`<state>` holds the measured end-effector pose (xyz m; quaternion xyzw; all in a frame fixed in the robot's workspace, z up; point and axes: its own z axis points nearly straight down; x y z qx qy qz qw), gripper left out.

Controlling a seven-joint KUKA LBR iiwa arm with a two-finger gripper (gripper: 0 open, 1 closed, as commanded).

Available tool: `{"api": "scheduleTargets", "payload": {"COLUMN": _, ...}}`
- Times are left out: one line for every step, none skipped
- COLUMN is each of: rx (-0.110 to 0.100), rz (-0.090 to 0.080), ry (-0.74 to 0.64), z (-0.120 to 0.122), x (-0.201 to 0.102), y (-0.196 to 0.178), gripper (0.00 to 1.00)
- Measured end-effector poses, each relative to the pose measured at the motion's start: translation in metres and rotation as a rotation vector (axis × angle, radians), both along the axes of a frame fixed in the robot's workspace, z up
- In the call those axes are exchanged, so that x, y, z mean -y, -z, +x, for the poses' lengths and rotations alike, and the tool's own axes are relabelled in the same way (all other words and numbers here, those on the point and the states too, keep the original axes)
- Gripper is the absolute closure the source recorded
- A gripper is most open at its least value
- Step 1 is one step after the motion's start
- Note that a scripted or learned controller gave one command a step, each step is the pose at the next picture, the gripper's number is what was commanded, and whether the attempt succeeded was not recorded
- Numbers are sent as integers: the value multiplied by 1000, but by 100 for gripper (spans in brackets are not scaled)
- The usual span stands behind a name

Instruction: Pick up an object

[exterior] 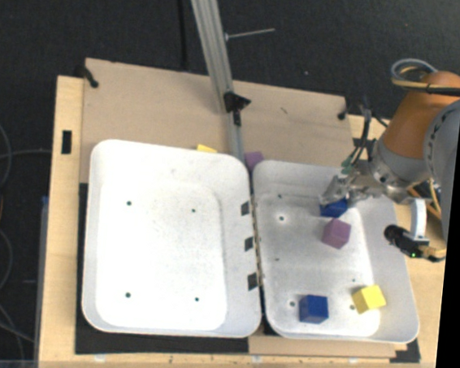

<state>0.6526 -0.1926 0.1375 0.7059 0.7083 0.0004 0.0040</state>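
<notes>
Where gripper (345, 191) meets small blue block (335, 206) in right bin (296, 178): grasp under way; finger state indiscernible; lift outstanding.

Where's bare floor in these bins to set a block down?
The left bin has bare floor wall to wall. In the right bin, the strip by the divider is bare. It is crowded around the gripper, small blue block, purple block, blue cube and yellow cube.

Open floor mid right bin (288, 251); purple cube (336, 233) beside pincer (342, 192).
</notes>
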Motion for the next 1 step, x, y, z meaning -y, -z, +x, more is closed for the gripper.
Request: {"api": "scheduleTargets", "payload": {"rx": 0, "rz": 7, "ry": -7, "z": 17, "x": -120, "y": -62, "gripper": 100}}
